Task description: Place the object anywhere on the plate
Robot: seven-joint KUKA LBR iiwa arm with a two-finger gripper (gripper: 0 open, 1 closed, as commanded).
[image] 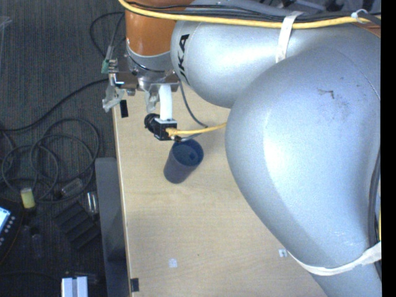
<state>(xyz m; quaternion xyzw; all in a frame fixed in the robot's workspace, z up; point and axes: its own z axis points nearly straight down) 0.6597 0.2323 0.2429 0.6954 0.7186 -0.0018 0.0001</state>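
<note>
Dark blue cup lies tipped on the pale bench top, just left of the grey arm. Gripper hangs far-left of the cup, apart from it; whether it is released or clenched cannot be told. Judged: pickup and placing both left to do.

A robotics lab, seen from above a workbench.

We look down on a heavy grey industrial robot arm with an orange band and black maker's lettering on its casing. It looms at the right and far side of the scene, over a plain pale wooden bench. One dark blue cup rests tilted on the bare benchtop. To the left, dark grey carpet is strewn with loose loops of black cable. Nearer us on that side sit ribbed black blocks and a small device with a lit blue face.
</note>
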